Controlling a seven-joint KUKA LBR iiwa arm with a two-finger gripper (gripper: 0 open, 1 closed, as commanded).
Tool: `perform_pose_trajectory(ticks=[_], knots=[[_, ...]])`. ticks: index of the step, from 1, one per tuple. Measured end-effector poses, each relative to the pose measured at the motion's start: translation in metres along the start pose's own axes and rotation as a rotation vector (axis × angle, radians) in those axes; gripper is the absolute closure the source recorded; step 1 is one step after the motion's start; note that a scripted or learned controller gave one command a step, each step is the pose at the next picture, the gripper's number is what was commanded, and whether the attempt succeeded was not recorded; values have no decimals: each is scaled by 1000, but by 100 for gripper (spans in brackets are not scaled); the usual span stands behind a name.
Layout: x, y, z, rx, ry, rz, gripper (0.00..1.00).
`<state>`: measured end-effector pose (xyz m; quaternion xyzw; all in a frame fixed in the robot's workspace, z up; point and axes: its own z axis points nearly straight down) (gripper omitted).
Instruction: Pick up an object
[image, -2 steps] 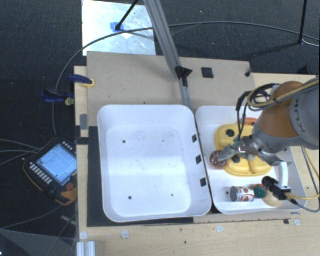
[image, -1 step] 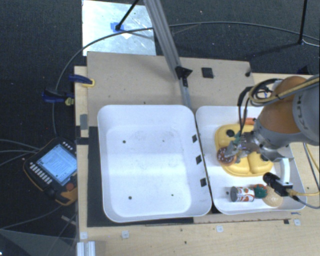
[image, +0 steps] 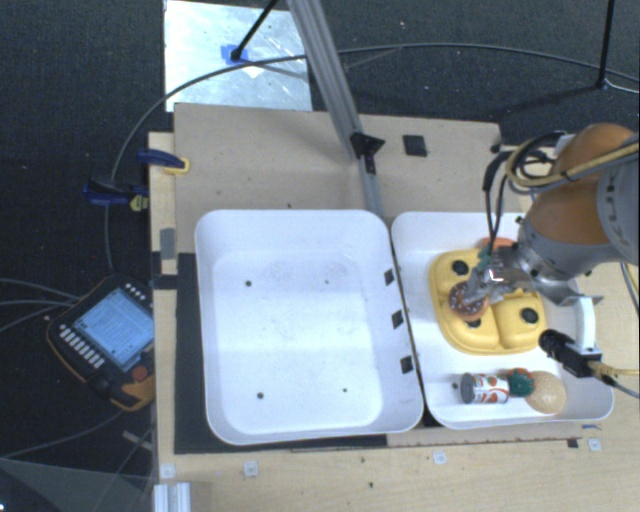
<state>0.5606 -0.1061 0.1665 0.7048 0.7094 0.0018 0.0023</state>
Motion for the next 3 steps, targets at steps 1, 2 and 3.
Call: perform_pose_trajectory(ticks=[1,2,3], knots=[[0,5,-64,-2,-1,0,100],[0,6,-94,1,0,1,100],[48,25,-84,2,2,-3,100]])
